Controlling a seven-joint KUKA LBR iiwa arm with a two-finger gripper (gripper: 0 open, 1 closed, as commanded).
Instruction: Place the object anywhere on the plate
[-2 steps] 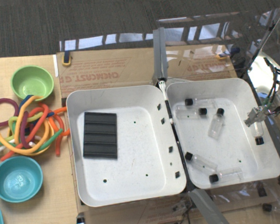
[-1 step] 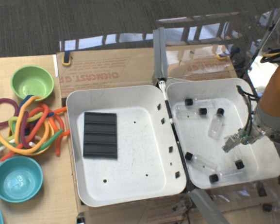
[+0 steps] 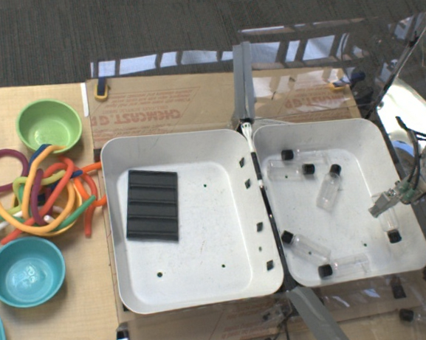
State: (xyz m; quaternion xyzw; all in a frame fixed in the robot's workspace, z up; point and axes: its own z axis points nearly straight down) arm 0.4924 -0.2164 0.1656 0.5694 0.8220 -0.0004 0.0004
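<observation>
Jaws (image 3: 383, 204) hang at the right bin's (image 3: 275, 197) right edge; their state cannot be told. Clear vials (image 3: 328, 191) lie there ungrasped. Black ridged plate (image 3: 152, 205) waits in left bin (image 3: 118, 233). Pick pending.

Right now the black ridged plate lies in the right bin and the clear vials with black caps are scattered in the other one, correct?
Not quite. The camera view shows the black ridged plate lying in the left bin, not the right one. The clear vials with black caps are scattered in the right bin, where the gripper hangs near its right edge.
</observation>
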